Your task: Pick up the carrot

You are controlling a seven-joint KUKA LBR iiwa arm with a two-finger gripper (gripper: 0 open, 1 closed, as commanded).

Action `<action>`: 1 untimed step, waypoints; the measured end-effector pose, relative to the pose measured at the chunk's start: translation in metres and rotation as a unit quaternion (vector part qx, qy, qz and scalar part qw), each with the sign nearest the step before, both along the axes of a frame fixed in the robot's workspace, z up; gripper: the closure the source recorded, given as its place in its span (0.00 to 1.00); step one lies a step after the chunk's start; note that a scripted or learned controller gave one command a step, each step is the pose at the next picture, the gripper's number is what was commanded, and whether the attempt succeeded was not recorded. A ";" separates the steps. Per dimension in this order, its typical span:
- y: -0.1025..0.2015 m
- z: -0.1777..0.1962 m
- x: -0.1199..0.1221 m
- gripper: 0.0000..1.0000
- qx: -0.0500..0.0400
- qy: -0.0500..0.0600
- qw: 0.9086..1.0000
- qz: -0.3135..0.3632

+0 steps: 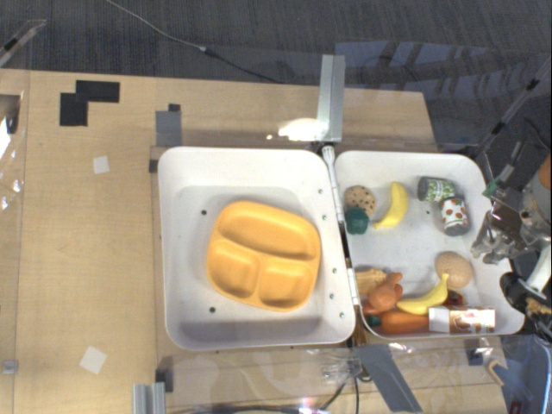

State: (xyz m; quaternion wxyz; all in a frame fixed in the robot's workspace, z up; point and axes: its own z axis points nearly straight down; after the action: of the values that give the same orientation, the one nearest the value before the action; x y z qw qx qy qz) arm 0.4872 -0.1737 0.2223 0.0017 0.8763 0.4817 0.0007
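Observation:
The carrot [400,322] is orange with a small green end on its left. It lies flat along the front wall of the right bin [470,169], partly under a banana [429,297] and touching a white bottle [462,319] on its right. My gripper [494,247] hangs over the right rim of that bin, beside a tan bread roll [454,268]. It is well to the right of the carrot and behind it, and nothing shows in it.
The right bin also holds a cookie [360,199], a second banana [393,205], a teal piece [356,222], two small cans [445,202] and an orange-brown food piece [384,292]. A yellow divided plate [262,254] lies in the left bin [185,257].

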 end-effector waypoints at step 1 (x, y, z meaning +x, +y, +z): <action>0.040 -0.081 0.043 1.00 0.002 0.003 1.000 0.020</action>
State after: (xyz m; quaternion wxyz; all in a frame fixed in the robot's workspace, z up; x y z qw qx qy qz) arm 0.5299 -0.1335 0.1409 -0.0018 0.8665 0.4992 -0.0011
